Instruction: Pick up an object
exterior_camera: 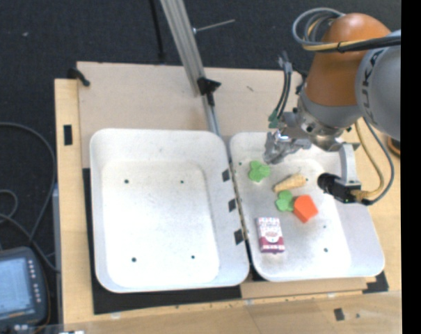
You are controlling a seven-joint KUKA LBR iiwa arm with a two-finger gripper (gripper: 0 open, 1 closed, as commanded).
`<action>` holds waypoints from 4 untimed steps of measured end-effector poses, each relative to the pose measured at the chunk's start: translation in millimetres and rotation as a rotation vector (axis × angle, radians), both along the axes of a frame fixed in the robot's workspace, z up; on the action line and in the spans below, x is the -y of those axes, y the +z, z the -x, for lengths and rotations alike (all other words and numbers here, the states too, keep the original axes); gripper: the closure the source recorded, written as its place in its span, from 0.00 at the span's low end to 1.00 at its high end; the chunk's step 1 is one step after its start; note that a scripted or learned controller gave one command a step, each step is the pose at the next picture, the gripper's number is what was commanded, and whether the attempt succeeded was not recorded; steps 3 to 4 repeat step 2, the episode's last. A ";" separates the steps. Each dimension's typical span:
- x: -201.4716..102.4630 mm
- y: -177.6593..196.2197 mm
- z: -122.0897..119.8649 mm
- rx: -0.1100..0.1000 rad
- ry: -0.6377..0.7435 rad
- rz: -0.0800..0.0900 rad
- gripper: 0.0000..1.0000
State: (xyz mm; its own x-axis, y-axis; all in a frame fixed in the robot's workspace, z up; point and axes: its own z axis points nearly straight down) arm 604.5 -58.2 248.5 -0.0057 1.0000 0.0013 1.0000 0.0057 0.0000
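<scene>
The right bin (349, 256) holds several small objects. A light green piece (258, 172) lies near its back left, a tan wedge-shaped piece (290, 182) just right of it, a darker green piece (285, 201) below that, an orange block (305, 208) touching it, and a small maroon and white box (270, 234) toward the front. My gripper (275, 148) hangs over the bin's back left, just above and right of the light green piece. Nothing shows between its fingers.
The left bin (113, 152) sits beside the right one. A slanted metal pole (186, 44) rises from the bench behind the bins. A black cable fitting (337, 186) hangs over the right bin's right side. A teach pendant (12, 284) lies at the lower left.
</scene>
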 end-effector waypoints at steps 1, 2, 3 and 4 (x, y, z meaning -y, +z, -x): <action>-47.5 -11.0 17.2 0.000 0.000 0.000 1.00; -94.8 -20.0 38.9 -0.001 0.001 0.000 1.00; -94.8 -20.0 38.9 -0.001 0.001 0.000 1.00; -94.8 -20.0 38.9 -0.001 0.001 0.000 1.00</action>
